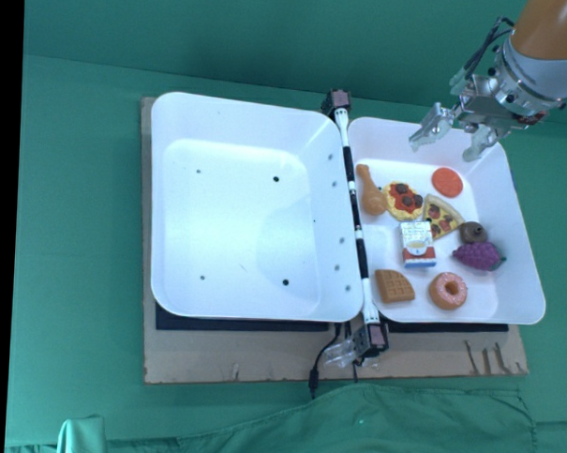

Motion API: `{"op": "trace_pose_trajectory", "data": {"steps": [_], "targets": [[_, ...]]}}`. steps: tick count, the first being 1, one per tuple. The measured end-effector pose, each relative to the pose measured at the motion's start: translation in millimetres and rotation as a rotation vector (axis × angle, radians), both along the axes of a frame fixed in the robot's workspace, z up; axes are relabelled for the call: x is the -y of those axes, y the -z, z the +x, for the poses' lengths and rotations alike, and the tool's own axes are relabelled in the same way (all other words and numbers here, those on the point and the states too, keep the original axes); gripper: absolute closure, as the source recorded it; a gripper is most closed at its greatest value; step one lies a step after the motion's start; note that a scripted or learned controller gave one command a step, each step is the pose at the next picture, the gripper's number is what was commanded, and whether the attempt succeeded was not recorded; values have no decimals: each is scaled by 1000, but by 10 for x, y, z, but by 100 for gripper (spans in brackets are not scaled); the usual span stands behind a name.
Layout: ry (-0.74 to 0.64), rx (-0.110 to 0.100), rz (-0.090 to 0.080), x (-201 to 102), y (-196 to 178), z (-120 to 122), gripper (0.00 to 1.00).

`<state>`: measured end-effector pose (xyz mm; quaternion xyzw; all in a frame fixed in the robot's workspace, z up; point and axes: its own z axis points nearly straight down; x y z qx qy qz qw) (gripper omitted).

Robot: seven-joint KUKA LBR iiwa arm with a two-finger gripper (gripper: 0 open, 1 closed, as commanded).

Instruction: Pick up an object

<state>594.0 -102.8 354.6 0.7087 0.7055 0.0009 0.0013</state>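
1. Two-finger gripper (pixel 454 133): fingers spread apart, nothing between them. We judge it's hovering above the far end of the right shallow white plastic bin (pixel 522 243), clear of the toys.
2. Nearest candidate is the flat red round toy slice (pixel 447 181), just in front of the gripper and apart from its neighbours. We'd go for that one.
3. To do it well, we centre the fingers over the slice, come straight down and close across its width. It's flat, so we have to go low, nearly to the bin floor.
4. Nearer us than the slice, things get crowded: the tan toy drumstick (pixel 369 190), yellow round toy pizza (pixel 403 200) and toy pizza wedge (pixel 441 216) look to be touching. We'd skip those.
5. Hard to tell: the gripper's actual height over the bin, and how thick the slice is.
6. The arm is cut off at the frame's top right, above the orange band (pixel 553 24).
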Motion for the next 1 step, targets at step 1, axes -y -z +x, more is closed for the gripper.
{"op": "trace_pose_trajectory", "data": {"steps": [1], "targets": [[0,0,0,0,0,0,0]]}}
